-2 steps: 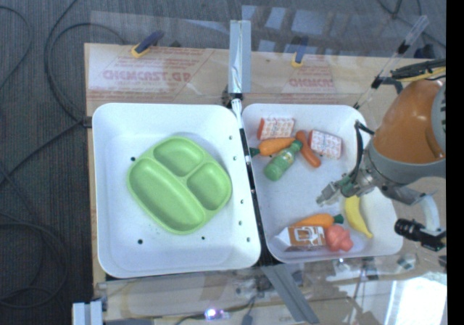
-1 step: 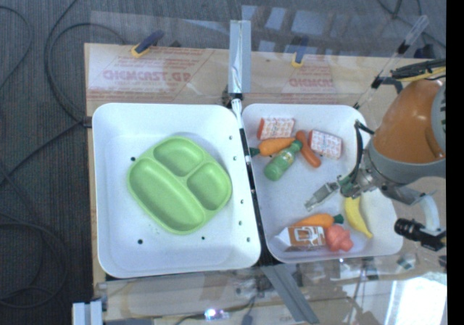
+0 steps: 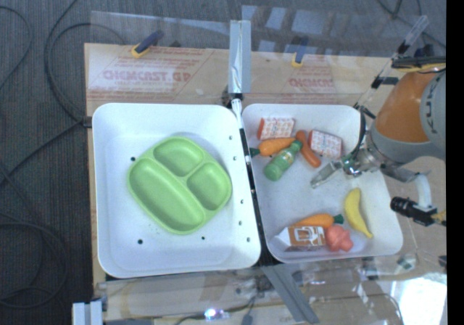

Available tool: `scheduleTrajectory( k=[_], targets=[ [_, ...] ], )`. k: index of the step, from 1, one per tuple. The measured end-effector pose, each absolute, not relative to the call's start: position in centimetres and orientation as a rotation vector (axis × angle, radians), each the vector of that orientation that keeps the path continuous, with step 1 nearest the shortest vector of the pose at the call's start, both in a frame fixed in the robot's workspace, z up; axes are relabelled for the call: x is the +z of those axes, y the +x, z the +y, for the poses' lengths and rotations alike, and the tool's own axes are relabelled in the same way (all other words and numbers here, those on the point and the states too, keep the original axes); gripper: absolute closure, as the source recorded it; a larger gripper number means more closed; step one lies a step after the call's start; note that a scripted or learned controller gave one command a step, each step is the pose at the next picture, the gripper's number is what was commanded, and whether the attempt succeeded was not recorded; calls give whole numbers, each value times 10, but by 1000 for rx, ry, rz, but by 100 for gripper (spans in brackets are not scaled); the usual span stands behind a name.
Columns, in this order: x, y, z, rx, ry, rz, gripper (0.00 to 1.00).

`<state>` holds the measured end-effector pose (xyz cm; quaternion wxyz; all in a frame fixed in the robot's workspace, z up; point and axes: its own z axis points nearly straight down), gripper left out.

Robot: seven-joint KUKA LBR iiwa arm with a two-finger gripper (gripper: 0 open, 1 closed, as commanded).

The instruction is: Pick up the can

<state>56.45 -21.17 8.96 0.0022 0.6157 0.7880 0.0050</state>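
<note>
The right bin [image 3: 377, 244] holds two small red-and-white labelled packs, one at the back [image 3: 275, 128] and one nearer the arm [image 3: 325, 144]. Either could be the can; I cannot tell which. My gripper [image 3: 325, 175] hangs low over the middle of this bin and points down and to the left. It is just in front of the nearer red-and-white pack and right of a green bottle [image 3: 283, 162]. Nothing is visibly held in it.
Carrots [image 3: 275, 146] [image 3: 309, 157] lie by the bottle. A banana [image 3: 355, 211], a third carrot [image 3: 319, 220], a flat box [image 3: 304, 236] and a red fruit [image 3: 338, 239] sit at the front. The left bin [image 3: 116, 244] holds a green divided plate [image 3: 180, 183].
</note>
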Motion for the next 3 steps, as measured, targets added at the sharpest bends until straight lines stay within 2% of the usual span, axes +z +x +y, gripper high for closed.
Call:
scheduleTrajectory(
  k=[1, 2, 3],
  targets=[
    [89, 645, -208, 10, 2104, 2326, 0],
    [106, 607, -200, -6, 1889, 2510, 0],
    [90, 639, -218, 7, 1709, 2629, 0]
  ],
)
